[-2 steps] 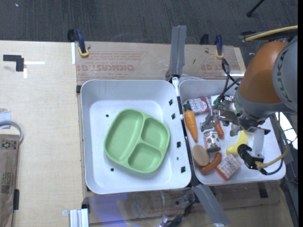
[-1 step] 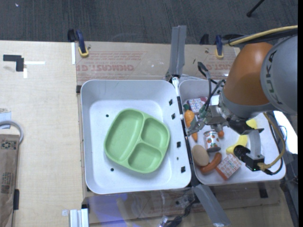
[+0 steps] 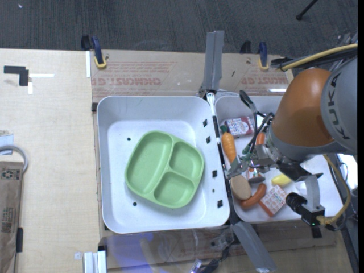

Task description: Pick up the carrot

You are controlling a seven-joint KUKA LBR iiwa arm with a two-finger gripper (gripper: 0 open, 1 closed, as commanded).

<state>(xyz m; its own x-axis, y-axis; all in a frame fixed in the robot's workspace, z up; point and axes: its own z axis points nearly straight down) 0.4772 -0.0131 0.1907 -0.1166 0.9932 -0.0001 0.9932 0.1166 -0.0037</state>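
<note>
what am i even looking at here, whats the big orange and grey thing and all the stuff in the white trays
The big grey and orange thing is a robot arm, reaching in from the right. One fixed camera looks down on the bench at a slant. At the arm's tip is its gripper, the part meant for grasping, and nothing can be seen held in it.

Two shallow white bins sit side by side. The left bin holds a green divided plate. The right bin holds toy food: a carrot along its left wall, a sausage, a small red packet and a few other pieces. The gripper hangs just beside the carrot.
</note>
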